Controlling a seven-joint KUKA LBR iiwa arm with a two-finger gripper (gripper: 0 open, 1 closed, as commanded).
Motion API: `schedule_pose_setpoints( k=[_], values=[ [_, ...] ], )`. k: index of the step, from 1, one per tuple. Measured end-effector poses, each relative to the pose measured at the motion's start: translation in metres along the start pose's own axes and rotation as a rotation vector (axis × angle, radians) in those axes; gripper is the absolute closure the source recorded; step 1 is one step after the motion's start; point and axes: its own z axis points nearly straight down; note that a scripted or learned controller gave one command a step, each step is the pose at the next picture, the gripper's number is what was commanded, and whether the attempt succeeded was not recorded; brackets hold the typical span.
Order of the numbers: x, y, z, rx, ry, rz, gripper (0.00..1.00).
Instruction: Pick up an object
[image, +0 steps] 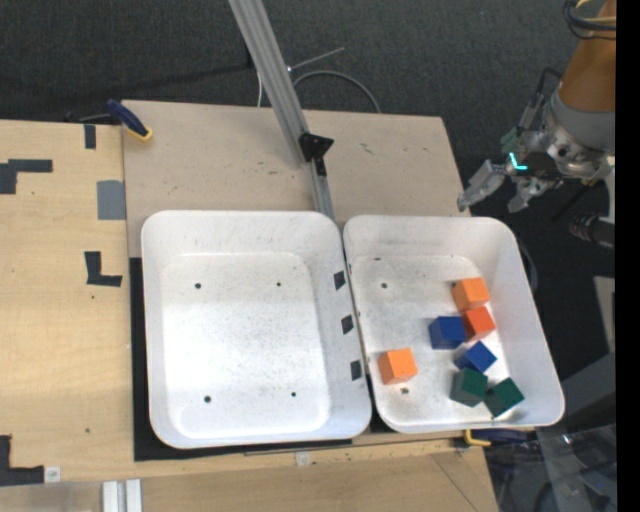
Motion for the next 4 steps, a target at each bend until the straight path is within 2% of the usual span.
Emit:
schedule_pose_setpoints(
  k=[1,2,4],
  values=[
    [0.0,0.001,-0.003,-0.004,-0.002,-0.001,0.0],
    [-0.002,0.01,0.05,0.001,-0.001,-0.001,0.0],
    [0.003,-0.011,0.167,0.003,0.0,-0.001,0.0]
  ],
)
